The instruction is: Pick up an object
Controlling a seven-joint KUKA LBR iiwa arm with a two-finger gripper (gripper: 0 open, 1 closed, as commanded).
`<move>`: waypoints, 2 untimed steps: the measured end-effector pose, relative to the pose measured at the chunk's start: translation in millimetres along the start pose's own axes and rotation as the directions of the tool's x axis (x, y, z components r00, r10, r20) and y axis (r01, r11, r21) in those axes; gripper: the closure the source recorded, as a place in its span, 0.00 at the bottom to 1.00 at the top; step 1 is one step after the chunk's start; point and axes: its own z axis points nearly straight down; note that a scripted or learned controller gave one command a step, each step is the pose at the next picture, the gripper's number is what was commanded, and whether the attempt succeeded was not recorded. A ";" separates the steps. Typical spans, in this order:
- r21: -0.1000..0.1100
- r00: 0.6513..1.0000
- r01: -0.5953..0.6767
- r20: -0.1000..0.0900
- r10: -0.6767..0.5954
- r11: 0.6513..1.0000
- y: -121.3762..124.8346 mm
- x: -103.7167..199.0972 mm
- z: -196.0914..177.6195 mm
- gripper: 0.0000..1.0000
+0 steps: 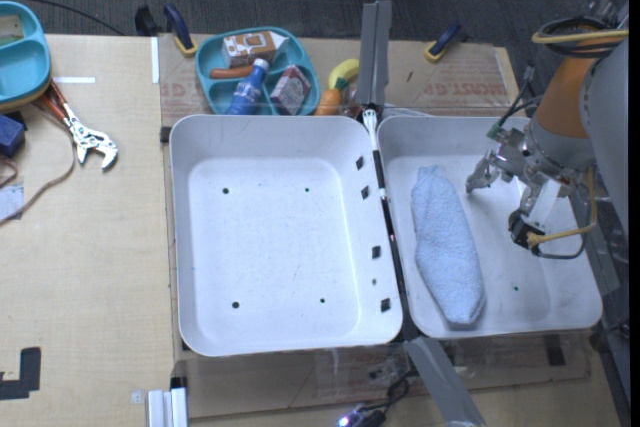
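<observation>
We see 2 white bins side by side on the bench. In the right bin (560,310) lies a light blue cloth (446,245), a long folded towel-like piece stretched from the upper middle of the bin down toward its near edge, close to the divider between the bins. The left bin (200,245) shows its bare white floor with a few dark dots.

The arm (590,95) reaches in from the right, its orange band visible above the wrist. The gripper (505,170) hangs over the right bin's upper right part, just beside the cloth's upper end and apart from it. Its 2 fingers look spread, with nothing between them. A cable loops beneath the wrist.

Behind the bins we see a teal tray (215,85) holding a blue bottle (245,87), a small box and other small items, with a yellow banana-like toy (343,73) just to its right. At the far left lies a silver wrench (92,143) on the wooden bench top (90,265), near another teal tray (22,55).
</observation>
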 end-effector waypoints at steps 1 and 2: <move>0.000 0.977 0.215 -0.001 -0.215 0.977 -13.9 -39.2 -22.4 0.00; -0.002 0.982 0.187 0.000 -0.187 0.982 6.9 -42.6 -61.9 0.00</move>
